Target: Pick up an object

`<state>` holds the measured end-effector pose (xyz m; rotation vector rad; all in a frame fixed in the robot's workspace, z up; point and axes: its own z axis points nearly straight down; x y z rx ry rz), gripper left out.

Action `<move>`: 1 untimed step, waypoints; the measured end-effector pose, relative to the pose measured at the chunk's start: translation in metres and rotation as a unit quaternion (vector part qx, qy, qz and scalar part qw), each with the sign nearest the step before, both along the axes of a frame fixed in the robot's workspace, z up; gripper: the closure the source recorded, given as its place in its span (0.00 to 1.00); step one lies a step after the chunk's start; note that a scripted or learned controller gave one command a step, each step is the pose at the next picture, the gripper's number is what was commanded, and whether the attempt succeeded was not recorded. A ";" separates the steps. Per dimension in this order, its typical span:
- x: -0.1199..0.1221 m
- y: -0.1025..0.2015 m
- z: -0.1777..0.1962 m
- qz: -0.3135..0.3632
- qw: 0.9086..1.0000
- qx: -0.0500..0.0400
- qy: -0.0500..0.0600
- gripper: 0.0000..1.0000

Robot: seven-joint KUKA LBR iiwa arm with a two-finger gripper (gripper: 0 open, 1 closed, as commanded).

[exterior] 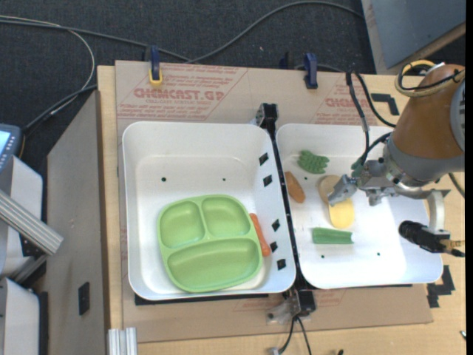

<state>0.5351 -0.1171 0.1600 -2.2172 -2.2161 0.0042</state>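
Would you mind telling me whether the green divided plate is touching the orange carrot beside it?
Touching: the camera view shows the carrot lying against the green divided plate at its right rim, no gap visible.

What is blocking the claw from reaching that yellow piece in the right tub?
Nothing visible. The gripper hangs right above the yellow piece, with no item between them. The green piece and the orange-brown piece lie off to the sides.

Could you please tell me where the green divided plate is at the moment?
The green divided plate lies in the left bin, toward its front right, with an orange carrot-like piece touching its right edge beside the divider between the bins.
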 end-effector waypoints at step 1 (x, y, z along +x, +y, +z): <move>0.006 -0.003 -0.045 0.000 1.000 0.000 -0.001 0.00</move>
